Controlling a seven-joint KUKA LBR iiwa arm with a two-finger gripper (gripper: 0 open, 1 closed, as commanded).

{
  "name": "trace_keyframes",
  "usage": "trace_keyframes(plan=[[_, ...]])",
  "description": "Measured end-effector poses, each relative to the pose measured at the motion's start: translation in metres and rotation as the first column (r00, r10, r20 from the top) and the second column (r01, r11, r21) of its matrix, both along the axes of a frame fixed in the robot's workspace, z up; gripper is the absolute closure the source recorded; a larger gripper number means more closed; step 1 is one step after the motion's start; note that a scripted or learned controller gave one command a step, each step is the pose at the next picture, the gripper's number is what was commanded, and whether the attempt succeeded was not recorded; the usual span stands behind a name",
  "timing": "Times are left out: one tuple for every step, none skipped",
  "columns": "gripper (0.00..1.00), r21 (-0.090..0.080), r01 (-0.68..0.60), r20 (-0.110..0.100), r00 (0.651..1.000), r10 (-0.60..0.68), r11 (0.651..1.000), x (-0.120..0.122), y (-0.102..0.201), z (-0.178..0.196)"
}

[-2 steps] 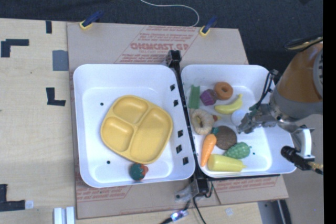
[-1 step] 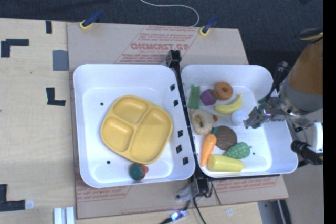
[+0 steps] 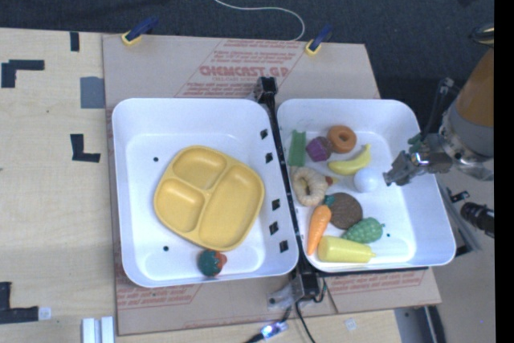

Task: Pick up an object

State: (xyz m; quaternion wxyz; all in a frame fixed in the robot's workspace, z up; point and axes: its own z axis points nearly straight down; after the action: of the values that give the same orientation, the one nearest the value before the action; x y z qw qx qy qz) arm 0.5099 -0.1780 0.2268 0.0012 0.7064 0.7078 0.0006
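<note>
The right bin [image 3: 426, 213] holds several toy foods: an orange doughnut [image 3: 342, 138], a purple grape bunch [image 3: 319, 149], a green piece [image 3: 298, 147], a banana [image 3: 350, 164], a white egg [image 3: 365, 181], a beige ring [image 3: 309, 185], a brown disc [image 3: 345, 210], a carrot [image 3: 318, 229], a bumpy green piece [image 3: 365, 231] and a yellow block [image 3: 345, 251]. My gripper [image 3: 399, 173] hangs over the bin's right side, just right of the egg, with nothing seen in it.
The left bin [image 3: 132, 173] carries a yellow divided plate [image 3: 209, 197] and a small red-and-green ball [image 3: 211, 262] near its front wall. A black divider [image 3: 277, 173] runs between the bins. A white cable [image 3: 241, 8] lies behind them.
</note>
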Motion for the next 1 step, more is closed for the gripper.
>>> trace_keyframes(plan=[[1.0,0.001,-0.001,-0.004,1.0,0.001,1.0,0.0268,0.0373,-0.0088]])
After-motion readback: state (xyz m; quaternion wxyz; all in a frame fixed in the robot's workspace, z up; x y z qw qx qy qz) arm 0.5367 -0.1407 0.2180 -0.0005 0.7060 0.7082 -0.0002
